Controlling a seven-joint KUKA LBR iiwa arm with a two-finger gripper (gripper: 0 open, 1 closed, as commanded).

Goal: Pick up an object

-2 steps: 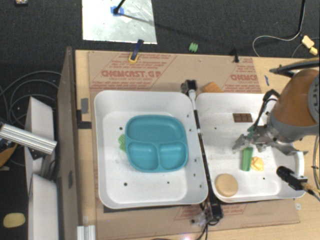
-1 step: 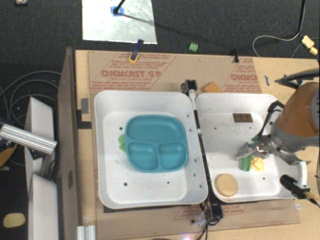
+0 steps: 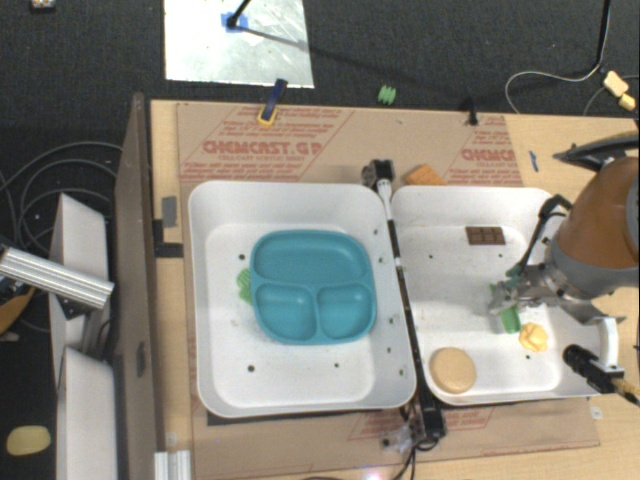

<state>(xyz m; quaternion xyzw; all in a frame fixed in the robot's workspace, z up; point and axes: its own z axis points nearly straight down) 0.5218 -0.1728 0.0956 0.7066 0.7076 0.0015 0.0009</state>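
My gripper (image 3: 506, 300) is low in the right bin (image 3: 440, 218), towards its right side, at the end of the grey and orange arm (image 3: 600, 238). A small green object (image 3: 511, 319) lies right at the gripper's tip, touching or nearly touching it. Just beside that, to the lower right, is a yellow object (image 3: 535, 337). A round tan bun-like piece (image 3: 453, 370) rests near the bin's front left corner. A small brown chocolate-like bar (image 3: 486, 235) lies towards the back.
The left bin (image 3: 215, 368) holds a teal divided plate (image 3: 312, 285) with a green piece (image 3: 243, 284) poking out at its left edge. An orange object (image 3: 425, 176) lies on the cardboard behind the bins. A black divider (image 3: 398, 288) runs between the bins.
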